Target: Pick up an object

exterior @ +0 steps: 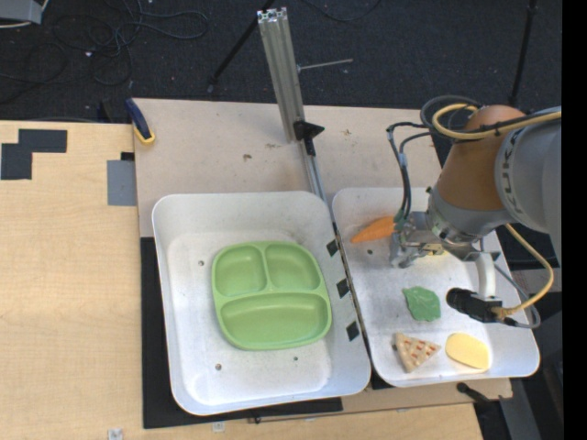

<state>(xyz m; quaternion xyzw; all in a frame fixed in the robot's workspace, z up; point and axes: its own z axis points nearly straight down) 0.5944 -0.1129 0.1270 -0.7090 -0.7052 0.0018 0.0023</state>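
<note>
My gripper (402, 251) is down in the right bin (523, 360), in its upper left part. An orange carrot-shaped piece (372, 230) lies just to the gripper's upper left, touching or nearly touching it. A green lumpy piece (423, 303) lies below the gripper in the middle of the bin. A pizza slice (415, 351) and a yellow oval piece (468, 350) sit side by side near the bin's front edge. The arm's wrist hides the bin's upper right part.
The left bin (183, 374) holds a green divided plate (271, 295) in its middle. A metal post (284, 76) rises behind the bins, with a rod running down between them. A wooden board (64, 282) lies to the left.
</note>
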